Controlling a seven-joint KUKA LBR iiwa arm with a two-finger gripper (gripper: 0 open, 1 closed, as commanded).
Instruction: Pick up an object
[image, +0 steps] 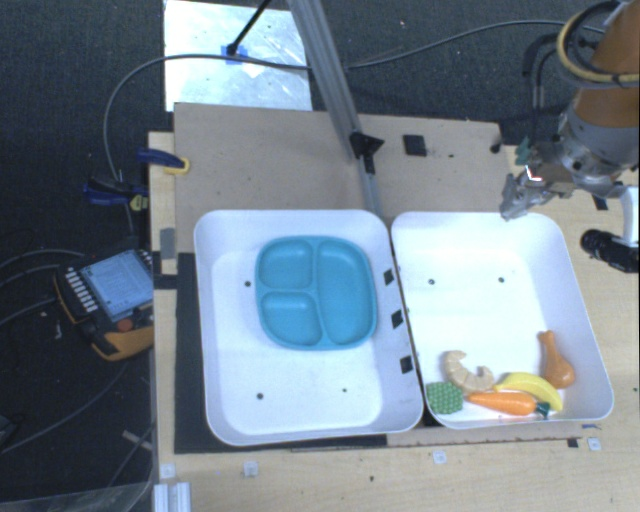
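Bench (300, 160) with two bins (230, 400)

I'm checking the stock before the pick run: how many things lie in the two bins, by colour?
Blue: 1, the divided plate in the left bin
Yellow: 1, banana
Orange: 2, carrot and drumstick-like piece
Tan: 1, curved piece
Green: 1, small piece
Total: 6

Right bin (470, 250): most of the floor open, wide room to come down. Clutter packed in its near corner: banana (530, 385), carrot (502, 403), drumstick (555, 362), tan piece (467, 372), green piece (446, 398), several touching, bin walls tight beside them. Left bin (225, 390): blue divided plate (317, 292) fills the middle; bare strip along the near side. Slanted pole (330, 70) crosses above the counter (270, 150).
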